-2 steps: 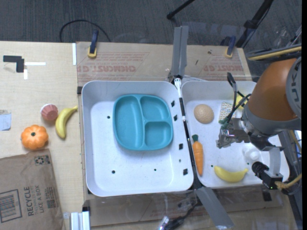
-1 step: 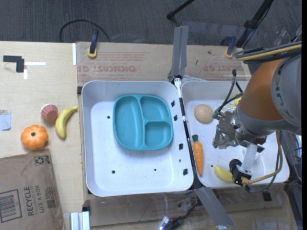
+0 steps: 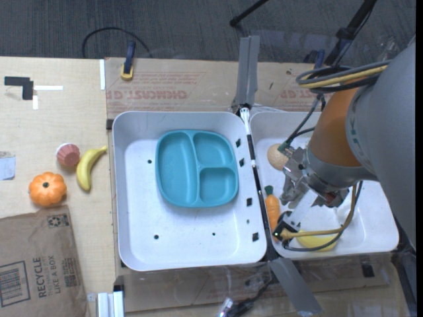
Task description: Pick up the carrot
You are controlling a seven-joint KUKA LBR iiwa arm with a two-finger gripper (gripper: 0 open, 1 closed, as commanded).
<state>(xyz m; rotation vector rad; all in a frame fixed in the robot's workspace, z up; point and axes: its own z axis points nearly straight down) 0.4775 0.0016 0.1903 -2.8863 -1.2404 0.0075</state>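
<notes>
Hovering just beside the carrot (image 3: 272, 210) at the right bin's (image 3: 390, 226) left wall, the pincer (image 3: 289, 197) must descend; its spread I cannot tell.

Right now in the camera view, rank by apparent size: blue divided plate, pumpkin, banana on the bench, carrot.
1. Blue divided plate, clearly largest.
2. Pumpkin and banana: too close to rank; the banana is longer, the pumpkin rounder and fuller.
3. Carrot, smallest as seen, though the arm beside it may cover part.
</notes>
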